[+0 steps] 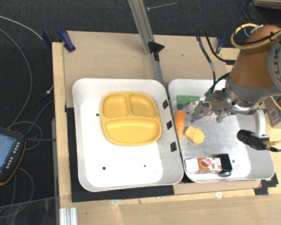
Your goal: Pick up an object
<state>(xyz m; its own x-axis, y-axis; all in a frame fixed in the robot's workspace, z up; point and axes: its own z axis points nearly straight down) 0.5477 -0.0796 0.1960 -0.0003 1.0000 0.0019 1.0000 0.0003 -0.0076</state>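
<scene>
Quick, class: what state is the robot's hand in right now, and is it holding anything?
Hand: low over the right bin, near the carrot and green item; open or closed cannot be told, and no object is seen in it.

A yellow divided plate (130, 117) sat in the left bin (84, 139) on the tabletop (107, 46); a handheld pendant (3, 153) lay off left amid cables (23, 36).

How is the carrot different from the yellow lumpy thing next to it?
The carrot is orange, long and thin; the yellow piece is short and chunky. The carrot lies along the right bin's left wall, pointing up and down the picture; the yellow piece sits further into the bin, to the carrot's lower right. Both lie in the right bin, near the gripper.
</scene>
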